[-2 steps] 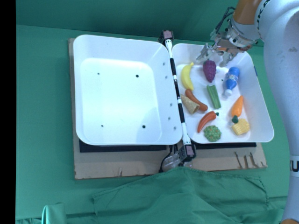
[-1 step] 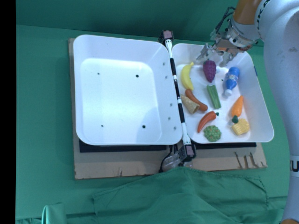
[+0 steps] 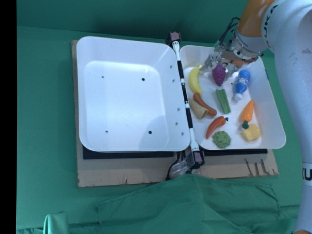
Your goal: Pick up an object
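The right bin (image 3: pixel 273 130) holds toy foods. A purple bunch of grapes (image 3: pixel 219 75) lies near its back edge, with a yellow banana (image 3: pixel 195 79) to its left and a blue-and-white bottle (image 3: pixel 241 84) to its right. My gripper (image 3: pixel 220 66) hangs low directly over the grapes, open, one finger on each side of the bunch's top. The grapes rest on the bin floor. In front of them lie a green celery stick (image 3: pixel 223 100), a sausage (image 3: pixel 204 105) and a cone (image 3: pixel 197 109).
The front of the right bin has a red chili (image 3: pixel 215 126), a carrot (image 3: pixel 247 111), broccoli (image 3: pixel 222 139) and corn (image 3: pixel 251 132). The left bin (image 3: pixel 97 52) stands alongside, split off by a black-and-white bar (image 3: pixel 184 94). Green cloth (image 3: pixel 195 204) covers the bench front.
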Robot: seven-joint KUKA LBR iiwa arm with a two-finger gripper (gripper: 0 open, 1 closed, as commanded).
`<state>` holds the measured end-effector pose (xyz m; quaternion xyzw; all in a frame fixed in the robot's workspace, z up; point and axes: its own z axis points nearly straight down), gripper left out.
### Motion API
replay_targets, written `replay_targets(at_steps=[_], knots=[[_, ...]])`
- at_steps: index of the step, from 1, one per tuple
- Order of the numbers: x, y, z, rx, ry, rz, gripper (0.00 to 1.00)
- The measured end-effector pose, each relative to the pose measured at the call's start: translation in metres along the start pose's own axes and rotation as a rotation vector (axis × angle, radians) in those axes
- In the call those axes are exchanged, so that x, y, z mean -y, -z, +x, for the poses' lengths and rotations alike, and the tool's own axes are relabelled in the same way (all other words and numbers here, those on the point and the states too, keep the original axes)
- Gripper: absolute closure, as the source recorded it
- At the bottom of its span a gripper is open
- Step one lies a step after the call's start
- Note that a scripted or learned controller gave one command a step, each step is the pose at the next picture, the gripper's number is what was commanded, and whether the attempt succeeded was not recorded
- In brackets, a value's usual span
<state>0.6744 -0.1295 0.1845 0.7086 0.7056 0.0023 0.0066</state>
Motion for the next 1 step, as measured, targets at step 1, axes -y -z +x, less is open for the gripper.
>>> replay_targets(at_steps=[1], knots=[[-0.0030,0.0158,-0.0009,0.002,-0.001,-0.010,1.00]])
